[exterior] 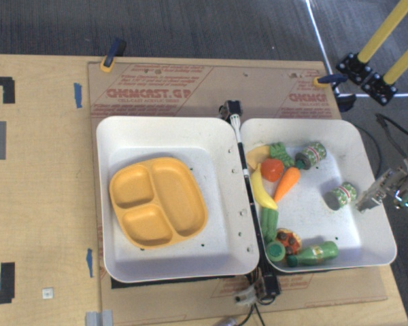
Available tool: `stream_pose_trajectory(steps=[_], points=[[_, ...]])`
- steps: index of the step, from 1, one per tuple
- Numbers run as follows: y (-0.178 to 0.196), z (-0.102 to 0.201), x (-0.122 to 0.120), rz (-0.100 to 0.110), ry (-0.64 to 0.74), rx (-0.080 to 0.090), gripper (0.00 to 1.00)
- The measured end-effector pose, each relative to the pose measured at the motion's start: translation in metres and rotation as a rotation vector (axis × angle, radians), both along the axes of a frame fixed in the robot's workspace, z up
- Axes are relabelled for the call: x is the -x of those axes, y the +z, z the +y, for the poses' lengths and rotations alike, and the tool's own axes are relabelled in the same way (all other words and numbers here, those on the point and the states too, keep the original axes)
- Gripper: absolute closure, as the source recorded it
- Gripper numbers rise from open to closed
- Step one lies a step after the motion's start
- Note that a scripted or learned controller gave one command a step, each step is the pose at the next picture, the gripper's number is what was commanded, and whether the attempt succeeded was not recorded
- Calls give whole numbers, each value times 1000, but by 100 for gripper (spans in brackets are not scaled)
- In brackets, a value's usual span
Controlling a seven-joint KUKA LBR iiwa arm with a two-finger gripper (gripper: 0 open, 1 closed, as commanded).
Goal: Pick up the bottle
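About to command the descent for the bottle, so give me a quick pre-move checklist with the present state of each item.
1. Green plastic bottle lies on its side near the front edge of the right white bin: ok.
2. Bottle free of the gripper: ok, gripper sits at the bin's right rim, apart from it.
3. Gripper above the bottle: not ok, it is off to the right.
4. Space around the bottle: not ok, small toys touch its cap end.
5. Finger opening: cannot tell.
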State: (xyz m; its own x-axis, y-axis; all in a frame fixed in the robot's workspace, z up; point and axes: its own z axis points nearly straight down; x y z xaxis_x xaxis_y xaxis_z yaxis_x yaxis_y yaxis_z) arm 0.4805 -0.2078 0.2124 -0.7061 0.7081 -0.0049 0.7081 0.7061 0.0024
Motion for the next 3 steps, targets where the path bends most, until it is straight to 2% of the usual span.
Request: stream_pose_trajectory(steps=[1,2,3], points=[[-12,-16,1,4,218,-1,100],[-125,25,-1,-1,241,0,100],[1,22,0,0,568,3,100]])
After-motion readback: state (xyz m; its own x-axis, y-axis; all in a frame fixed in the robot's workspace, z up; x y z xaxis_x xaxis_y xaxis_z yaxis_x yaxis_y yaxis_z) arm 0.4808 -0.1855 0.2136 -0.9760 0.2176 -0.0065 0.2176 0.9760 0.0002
